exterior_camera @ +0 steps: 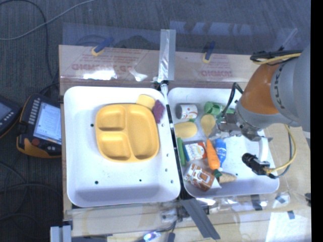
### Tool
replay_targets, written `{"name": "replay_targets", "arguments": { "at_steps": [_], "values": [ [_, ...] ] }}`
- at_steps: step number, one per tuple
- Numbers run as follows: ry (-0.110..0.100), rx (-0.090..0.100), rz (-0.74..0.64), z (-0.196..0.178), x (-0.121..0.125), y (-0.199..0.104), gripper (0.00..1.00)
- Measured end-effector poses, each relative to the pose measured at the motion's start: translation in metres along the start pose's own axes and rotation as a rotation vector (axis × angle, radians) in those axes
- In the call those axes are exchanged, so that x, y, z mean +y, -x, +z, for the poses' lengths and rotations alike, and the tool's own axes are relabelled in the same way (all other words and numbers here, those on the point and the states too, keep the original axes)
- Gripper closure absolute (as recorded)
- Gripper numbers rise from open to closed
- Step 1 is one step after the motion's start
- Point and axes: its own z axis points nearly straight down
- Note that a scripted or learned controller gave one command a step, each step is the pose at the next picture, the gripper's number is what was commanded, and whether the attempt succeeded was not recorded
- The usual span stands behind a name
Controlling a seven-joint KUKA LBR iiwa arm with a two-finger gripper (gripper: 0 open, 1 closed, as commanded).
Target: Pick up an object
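The right bin (pixel 262 183) holds a loose pile of small things. Among them are a white can (pixel 185 111), a green piece (pixel 212 107), two pale yellow food pieces (pixel 207 122) (pixel 186 130), an orange carrot (pixel 213 156), a blue packet (pixel 220 150), a small carton (pixel 194 150) and a brown packet (pixel 200 176). My gripper (pixel 225 129) hangs low over the middle of this bin, just right of the upper yellow piece and above the blue packet. The grey wrist with its orange band (pixel 257 94) hides what lies under it.
In the left bin (pixel 81 185) lies a yellow divided tray (pixel 127 132), with a small yellow piece (pixel 145 101) and a purple piece (pixel 159 111) at its upper right corner. A thin green stick (pixel 180 150) lies along the wall between the bins. A black cable end (pixel 252 163) hangs at the right.
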Motion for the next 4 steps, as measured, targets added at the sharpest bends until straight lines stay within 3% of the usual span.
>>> {"name": "replay_targets", "arguments": {
  "at_steps": [1,2,3,4],
  "values": [
    [-0.019,-0.005,0.309,-0.123,-0.017,-0.047,1.0],
    [-0.019,-0.005,0.309,-0.123,-0.017,-0.046,0.0],
    [-0.019,-0.005,0.309,-0.123,-0.017,-0.046,0.0],
    [-0.021,-0.001,0.141,-0.032,-0.026,-0.025,0.0]
  ]
}}
